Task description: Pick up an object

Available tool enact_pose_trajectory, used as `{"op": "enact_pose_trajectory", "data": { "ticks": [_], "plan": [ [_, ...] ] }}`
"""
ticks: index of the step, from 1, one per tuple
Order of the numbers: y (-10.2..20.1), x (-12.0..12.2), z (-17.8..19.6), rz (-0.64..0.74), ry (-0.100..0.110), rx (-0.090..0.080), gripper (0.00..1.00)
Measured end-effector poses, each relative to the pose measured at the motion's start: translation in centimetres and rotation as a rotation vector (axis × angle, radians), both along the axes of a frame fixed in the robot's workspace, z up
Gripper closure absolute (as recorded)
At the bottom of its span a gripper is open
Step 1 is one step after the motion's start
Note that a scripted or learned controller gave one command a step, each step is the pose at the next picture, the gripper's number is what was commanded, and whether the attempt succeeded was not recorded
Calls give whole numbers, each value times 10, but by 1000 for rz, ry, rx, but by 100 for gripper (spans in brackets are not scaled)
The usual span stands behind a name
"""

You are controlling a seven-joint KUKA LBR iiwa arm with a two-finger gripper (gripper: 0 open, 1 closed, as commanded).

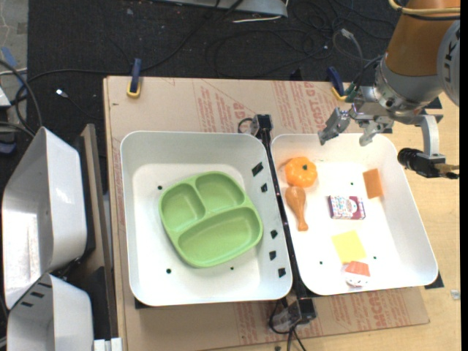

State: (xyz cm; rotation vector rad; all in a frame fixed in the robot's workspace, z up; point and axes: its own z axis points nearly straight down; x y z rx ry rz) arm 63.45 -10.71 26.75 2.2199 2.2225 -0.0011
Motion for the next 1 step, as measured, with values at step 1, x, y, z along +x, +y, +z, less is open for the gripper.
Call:
{"op": "enact_pose_trajectory", "data": {
  "ticks": [1],
  "plan": [
    [-47,24,-68,-5,4,-1,0]
  ]
}}
